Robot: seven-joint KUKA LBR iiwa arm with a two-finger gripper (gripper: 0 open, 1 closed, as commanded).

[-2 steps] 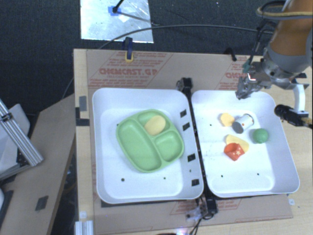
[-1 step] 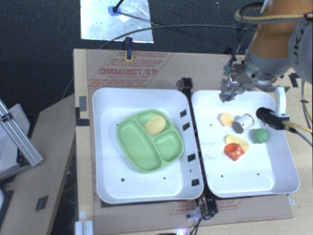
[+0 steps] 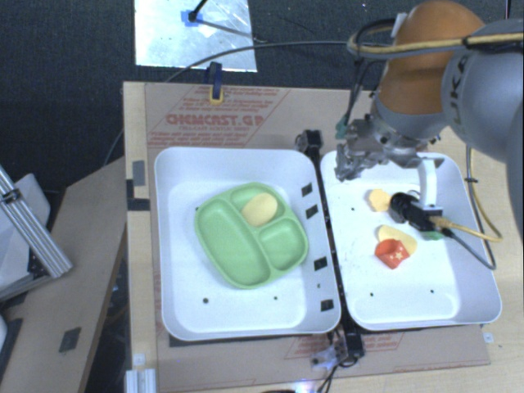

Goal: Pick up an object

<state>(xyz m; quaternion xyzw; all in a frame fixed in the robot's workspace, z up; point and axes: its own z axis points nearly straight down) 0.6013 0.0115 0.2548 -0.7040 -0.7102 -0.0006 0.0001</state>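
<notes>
- Left bin (image 3: 173, 244): green divided plate (image 3: 237, 248), yellow lump (image 3: 260, 209) in one compartment.
- Right bin (image 3: 426, 297): small yellow piece (image 3: 378, 200), red-and-yellow piece (image 3: 394, 247) nearby.
- Gripper (image 3: 347, 169) over its far corner, grip impossible to tell.

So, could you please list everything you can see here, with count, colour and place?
left bin: one, white, on the board
right bin: one, white, beside the left bin
divided plate: one, green, in the left bin
rounded item: one, yellow, in the plate's upper small compartment
small piece: one, yellow, right bin, upper middle
wedge: one, yellow, right bin, middle
red piece: one, red, against the wedge
board: one, brown with red lettering, under both bins
clamp: one, blue, board's far edge
shiny sheet: one, silver, beyond the board
arm: one, grey with orange band, from the right
gripper: one, grey, over the right bin's far left corner
</notes>
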